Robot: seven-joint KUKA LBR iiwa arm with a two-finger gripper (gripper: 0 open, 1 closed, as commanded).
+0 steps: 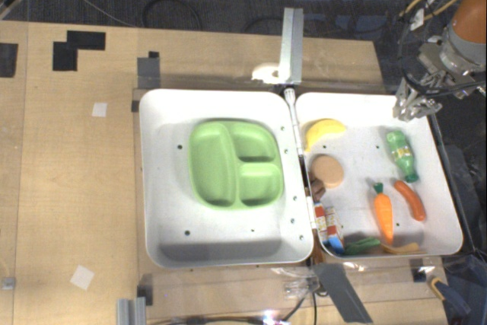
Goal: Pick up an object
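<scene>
- Gripper [415, 106]: grey two-finger unit w/ metal tips, hanging over the top-right corner of the right white shallow plastic bin [358, 106]. Nothing between the jaws. Jaw opening: cannot tell from this angle; tips read as a small cluster.
- Nearest candidate: green plastic bottle w/ pale label [401, 154], lying flat on the bin floor close to the right wall.
- Key relation: bottle lies toward the lower edge of the camera view from the jaws, near and slightly left. Long axis runs approx top-to-bottom in view, tilted a little to the right at the lower end.
- Judgement: jaws should close across the bottle's short axis, i.e. approx left-right in view; right wall is near, so clearance on that side looks tight.
- Other options, farther off: orange carrot w/ green top [383, 214] and red-orange sausage-shaped toy [410, 199], both beyond the bottle; yellow rounded toy [325, 131] and tan round toy [327, 170] on the bin's left side.
- Left white bin [163, 236] carries a green compartment tray [233, 163]; well apart from the jaws.
- Both bins sit on the wooden desk [68, 186].
</scene>
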